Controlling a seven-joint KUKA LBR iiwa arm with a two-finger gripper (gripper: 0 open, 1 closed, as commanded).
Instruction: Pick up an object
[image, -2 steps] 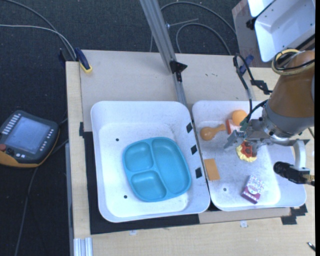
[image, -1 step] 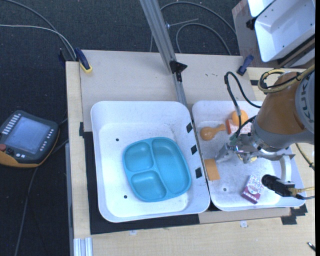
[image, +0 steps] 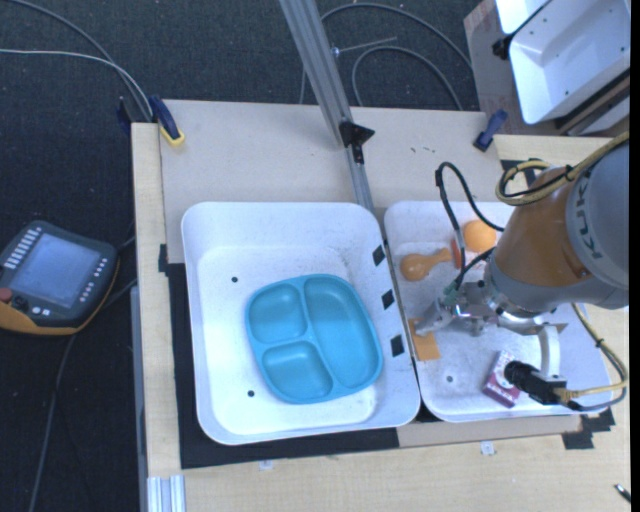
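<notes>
Pincer (image: 452, 308) hovering low in right shallow white bin (image: 470, 395), jaw state unclear. Small flat orange block (image: 426, 347) lying just beside. Risk: pincer closing offset, nudging block away.

The arm (image: 575, 235) comes in from the right side of the camera view and bends down toward the bench. Its upper part is grey, and a broad orange band (image: 535, 240) wraps it just above the wrist. Below the band a grey wrist section (image: 520, 300) narrows toward the tool. The gripper (image: 452, 310) hangs at the lower left end of the arm, pointing down and a little to the left. A black cable (image: 450, 190) loops up from the wrist.
</notes>
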